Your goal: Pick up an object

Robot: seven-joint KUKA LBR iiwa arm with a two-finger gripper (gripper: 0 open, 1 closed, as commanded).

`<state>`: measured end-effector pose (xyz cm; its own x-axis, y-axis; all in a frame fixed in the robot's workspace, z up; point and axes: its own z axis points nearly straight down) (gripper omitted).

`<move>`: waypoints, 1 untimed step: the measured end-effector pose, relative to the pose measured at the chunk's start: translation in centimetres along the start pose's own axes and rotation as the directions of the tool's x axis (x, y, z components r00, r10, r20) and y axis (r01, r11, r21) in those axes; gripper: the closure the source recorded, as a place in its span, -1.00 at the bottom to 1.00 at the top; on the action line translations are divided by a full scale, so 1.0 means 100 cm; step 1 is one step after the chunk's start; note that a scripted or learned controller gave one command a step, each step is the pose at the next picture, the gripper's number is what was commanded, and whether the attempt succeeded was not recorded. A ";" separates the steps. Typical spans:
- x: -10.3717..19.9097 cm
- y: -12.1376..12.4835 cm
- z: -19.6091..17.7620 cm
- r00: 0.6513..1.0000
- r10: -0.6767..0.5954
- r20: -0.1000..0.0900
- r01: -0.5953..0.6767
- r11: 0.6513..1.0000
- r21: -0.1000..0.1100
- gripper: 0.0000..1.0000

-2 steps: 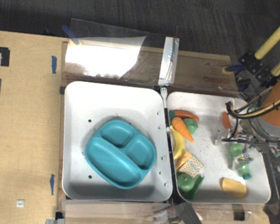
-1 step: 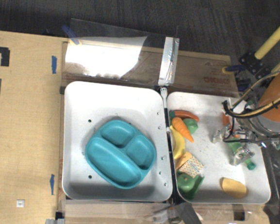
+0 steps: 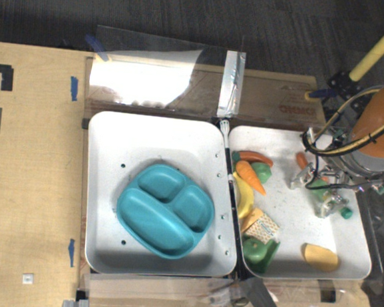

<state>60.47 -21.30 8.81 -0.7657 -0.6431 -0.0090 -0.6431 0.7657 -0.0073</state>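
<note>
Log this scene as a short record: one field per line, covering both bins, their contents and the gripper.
left bin: holds a blue divided plate
right bin: toy food
along its left wall: carrot, banana, cracker, green pepper
near its front right corner: yellow-orange piece, lying alone
gripper: low over the right bin's back right part
grasp: cannot tell

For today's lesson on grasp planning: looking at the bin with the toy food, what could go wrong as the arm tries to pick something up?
1. The orange plastic carrot, yellow banana and cheese-like wedge crowd the right white bin's left wall, so the claw may hit it or snag two.
2. The rounded tan bread-like piece might slip.
</note>
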 end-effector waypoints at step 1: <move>-0.008 -0.018 0.001 0.998 -0.070 0.000 0.070 0.998 -0.001 -1.00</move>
<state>62.25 -22.16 8.76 -0.7191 -0.6948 -0.0081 -0.6948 0.7192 -0.0070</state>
